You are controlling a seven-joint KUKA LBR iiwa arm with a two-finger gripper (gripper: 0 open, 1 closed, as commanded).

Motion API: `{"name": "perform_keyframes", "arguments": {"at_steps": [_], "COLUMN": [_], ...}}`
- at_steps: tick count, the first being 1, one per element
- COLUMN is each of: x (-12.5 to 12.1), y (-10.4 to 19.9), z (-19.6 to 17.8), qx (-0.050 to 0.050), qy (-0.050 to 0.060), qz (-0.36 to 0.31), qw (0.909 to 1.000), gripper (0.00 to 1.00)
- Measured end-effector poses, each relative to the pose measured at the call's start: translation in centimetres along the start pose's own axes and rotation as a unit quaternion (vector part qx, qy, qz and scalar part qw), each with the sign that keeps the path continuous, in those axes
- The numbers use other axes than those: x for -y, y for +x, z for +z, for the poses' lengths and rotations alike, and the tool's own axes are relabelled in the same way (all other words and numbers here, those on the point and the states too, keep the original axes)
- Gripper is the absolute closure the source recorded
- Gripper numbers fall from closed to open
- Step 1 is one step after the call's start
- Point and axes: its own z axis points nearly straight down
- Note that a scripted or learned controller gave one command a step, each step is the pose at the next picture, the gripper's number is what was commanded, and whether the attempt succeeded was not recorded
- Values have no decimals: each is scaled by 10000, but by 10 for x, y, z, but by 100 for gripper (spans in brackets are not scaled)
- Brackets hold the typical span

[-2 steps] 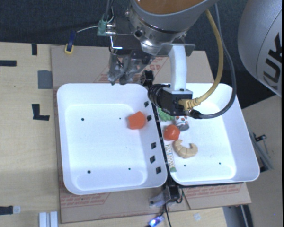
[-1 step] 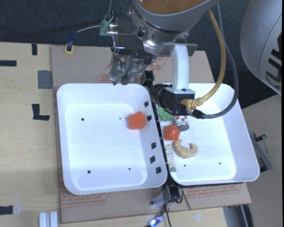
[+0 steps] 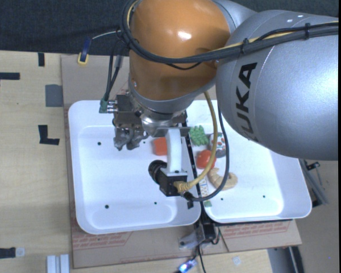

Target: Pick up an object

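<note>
The gripper hangs over the left bin, in the bin's far half and near the middle of its width. It is a small dark grey cluster under the wrist, seen from above and partly hidden by the arm and its orange band, so I cannot tell whether it is spread or pressed together. Under it is bare white bin floor, and I cannot tell whether it touches that floor. It is apart from every loose thing in view

The nearest thing is an orange block, just right of the gripper, lying in the left bin towards the side that meets the right bin. A green piece lies farther right, about where the two bins meet; I cannot tell which bin it is in. A red piece lies just in front of the green one, at the right bin's left side. A tan piece lies near the red one, nearer the camera and to its right, in the right bin

Both bins rest on brown cardboard on the pale tabletop, which bears black tape marks
</note>
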Motion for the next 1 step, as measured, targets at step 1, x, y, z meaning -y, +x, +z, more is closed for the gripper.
{"name": "perform_keyframes", "arguments": {"at_steps": [1], "x": [-73], "y": [0], "z": [43], "qx": [-27], "qy": [-67], "qz": [13], "qw": [10000], "gripper": [100]}}
